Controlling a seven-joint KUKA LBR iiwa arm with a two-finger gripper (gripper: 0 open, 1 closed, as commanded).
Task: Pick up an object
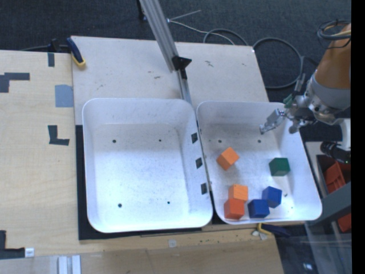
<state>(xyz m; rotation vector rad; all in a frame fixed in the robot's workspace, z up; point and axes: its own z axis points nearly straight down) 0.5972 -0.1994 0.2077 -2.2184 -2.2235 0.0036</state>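
The gripper (278,120) is seen over the far right part of the right bin (296,214). Whether its jaws are open or shut cannot be told, because they look small and blurry. Nothing is seen held in them.

A miss could happen from here. The blocks are small and some sit close together, so a block could be pushed away or two could be bumped at once.

The green block (279,166) is nearest, a little way in front of the jaws and apart from them. The lone orange block (228,157) lies further to the left. Two more orange blocks (235,201) and two blue blocks (266,202) are bunched at the near edge, well apart from the jaws.
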